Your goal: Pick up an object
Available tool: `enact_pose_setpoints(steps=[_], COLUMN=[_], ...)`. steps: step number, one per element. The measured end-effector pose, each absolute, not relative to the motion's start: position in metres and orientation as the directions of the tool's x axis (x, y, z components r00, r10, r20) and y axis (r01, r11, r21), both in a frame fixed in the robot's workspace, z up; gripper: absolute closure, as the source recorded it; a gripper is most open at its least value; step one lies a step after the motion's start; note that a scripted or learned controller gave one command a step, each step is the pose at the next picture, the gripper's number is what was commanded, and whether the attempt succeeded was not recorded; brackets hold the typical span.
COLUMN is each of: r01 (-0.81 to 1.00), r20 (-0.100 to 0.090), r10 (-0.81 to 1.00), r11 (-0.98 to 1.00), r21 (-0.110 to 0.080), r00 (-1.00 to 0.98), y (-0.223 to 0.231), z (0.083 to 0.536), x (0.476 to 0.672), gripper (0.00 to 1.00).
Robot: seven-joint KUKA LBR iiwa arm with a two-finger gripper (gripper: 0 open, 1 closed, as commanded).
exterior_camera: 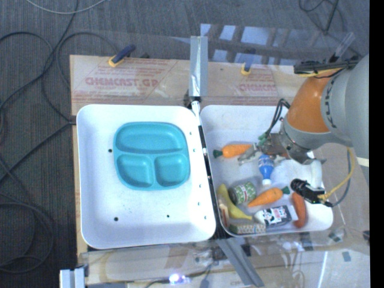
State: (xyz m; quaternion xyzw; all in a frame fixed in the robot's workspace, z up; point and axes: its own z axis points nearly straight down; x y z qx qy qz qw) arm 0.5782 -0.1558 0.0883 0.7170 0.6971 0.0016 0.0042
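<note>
Camera view, looking down at a slant on both bins. Left bin (96, 179): one teal divided plate (152, 155), three compartments, lying flat near the bin's middle.

Right bin (240, 122): all the small items sit here, crowded toward the near half. Upper carrot (236, 150), orange with a green stub, lies roughly level across the bin's left-centre. Just below and to its right is a small blue-and-white bottle (266, 171). Below that is a green-labelled can (242, 192) on its side, with the lower carrot (266, 197) just beside it, tilted up to the right. Banana (231, 206) curves along the bin's left wall, near the can. Black-and-white carton (276, 215) rests at the near edge. A red-orange sausage-shaped piece (299, 210) lies just beside the carton, on its right.

Arm (339, 110), grey, enters from the right, its orange band (306, 110) over the right bin's far-right part. Gripper (257, 153) is low in the right bin, right at the thick end of the upper carrot and just above the bottle. It shows as a small grey tangle, so whether it is spread or closed cannot be told, nor whether it grips anything. The upper carrot appears to rest on the bin floor.
</note>
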Motion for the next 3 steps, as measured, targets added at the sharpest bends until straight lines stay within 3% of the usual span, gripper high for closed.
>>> enact_pose_setpoints(steps=[1,2,3], r01=[0.999,0.999,0.999], r20=[-0.003,0.000,-0.003], r10=[0.999,0.999,0.999], r11=[0.050,0.051,0.045], r21=[0.008,0.010,-0.001], r00=[-0.050,-0.051,-0.045], y=[-0.175,-0.173,-0.125], z=[0.088,0.098,0.250], x=[0.576,0.577,0.612], gripper=[0.00,1.00,1.00])
